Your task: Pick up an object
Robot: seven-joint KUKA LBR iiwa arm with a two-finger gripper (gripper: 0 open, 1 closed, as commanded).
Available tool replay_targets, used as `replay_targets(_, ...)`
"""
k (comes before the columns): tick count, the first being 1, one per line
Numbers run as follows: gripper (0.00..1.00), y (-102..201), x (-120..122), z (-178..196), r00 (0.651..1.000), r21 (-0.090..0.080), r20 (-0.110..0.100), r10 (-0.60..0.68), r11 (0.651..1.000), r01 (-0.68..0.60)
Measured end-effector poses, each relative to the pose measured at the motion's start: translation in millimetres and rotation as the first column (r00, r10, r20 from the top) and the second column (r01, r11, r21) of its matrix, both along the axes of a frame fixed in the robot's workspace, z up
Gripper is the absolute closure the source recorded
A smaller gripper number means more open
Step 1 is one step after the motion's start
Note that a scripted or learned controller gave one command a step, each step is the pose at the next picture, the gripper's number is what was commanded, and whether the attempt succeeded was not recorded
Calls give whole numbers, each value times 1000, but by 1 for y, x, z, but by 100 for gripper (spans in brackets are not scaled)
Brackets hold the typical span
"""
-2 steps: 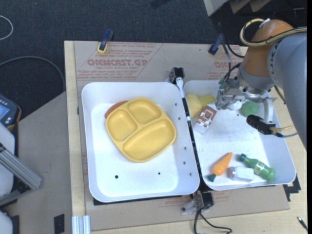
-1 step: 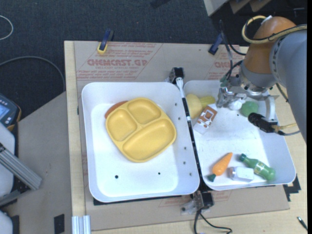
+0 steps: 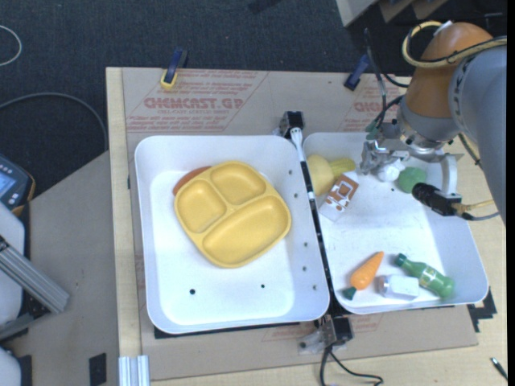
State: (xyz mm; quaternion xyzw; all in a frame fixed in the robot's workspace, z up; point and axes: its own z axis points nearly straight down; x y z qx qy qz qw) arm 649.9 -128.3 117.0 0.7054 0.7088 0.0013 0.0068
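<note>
Bench (image 3: 241,95): flat board surface, tan, with red printed lettering along the far side. Two shallow white bins rest directly on it, side by side and touching along their inner edges: left bin (image 3: 161,296), right bin (image 3: 463,248). A yellow-tipped clamp (image 3: 171,71) grips the far edge at left; a dark clamp (image 3: 356,74) at right.

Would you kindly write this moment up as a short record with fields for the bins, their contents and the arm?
left bin: yellow divided plate, something orange-red peeking from under its far-left edge
right bin: yellow toy, small brown-and-white box, green round item, carrot, green bottle, small white item
arm: pincer low over the right bin's far end
pincer state: cannot tell
</note>
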Motion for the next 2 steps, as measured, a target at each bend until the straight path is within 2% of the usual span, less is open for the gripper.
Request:
replay_targets(1, 100, 0, 1, 11, 1000, -2, 3, 1, 1000, -1)
replay_targets(2, 100, 135, -5, 72, 1000, 13, -2, 9, 1000, -9)
